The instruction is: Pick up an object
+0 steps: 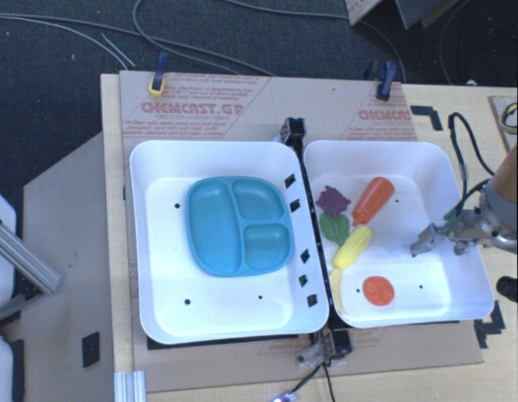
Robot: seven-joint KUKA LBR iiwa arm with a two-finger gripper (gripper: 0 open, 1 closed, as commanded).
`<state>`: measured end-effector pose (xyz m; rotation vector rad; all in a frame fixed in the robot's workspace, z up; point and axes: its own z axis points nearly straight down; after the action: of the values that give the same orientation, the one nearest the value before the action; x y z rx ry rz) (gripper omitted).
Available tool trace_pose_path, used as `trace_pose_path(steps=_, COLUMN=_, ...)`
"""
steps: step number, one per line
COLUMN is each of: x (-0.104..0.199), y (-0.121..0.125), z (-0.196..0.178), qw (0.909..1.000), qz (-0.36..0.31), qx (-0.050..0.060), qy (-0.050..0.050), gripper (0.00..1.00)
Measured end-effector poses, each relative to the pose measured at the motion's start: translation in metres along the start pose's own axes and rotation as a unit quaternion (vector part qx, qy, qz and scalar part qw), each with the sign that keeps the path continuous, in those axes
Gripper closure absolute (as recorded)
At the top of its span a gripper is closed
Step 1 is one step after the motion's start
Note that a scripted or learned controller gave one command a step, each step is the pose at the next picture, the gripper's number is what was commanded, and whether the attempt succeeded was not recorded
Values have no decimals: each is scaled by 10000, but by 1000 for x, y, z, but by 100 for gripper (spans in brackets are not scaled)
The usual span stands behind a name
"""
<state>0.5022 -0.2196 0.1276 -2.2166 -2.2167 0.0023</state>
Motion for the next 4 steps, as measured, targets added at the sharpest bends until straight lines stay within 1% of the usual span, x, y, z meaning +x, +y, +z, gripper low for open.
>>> trace_pose_path(steps=1, x=-1, y=2, z=-14, qw=10000, qz=-2, qx=-35, qy=-13, gripper=100)
trace_pose_path(steps=3, x=7, y=20, z=-114, qw=10000, qz=-10, qx=-64, qy=-32, gripper=100)
trace_pose_path(steps=4, x=7, y=21, z=-133, qw=10000, qz=-8, qx=-47, qy=-26, gripper=100)
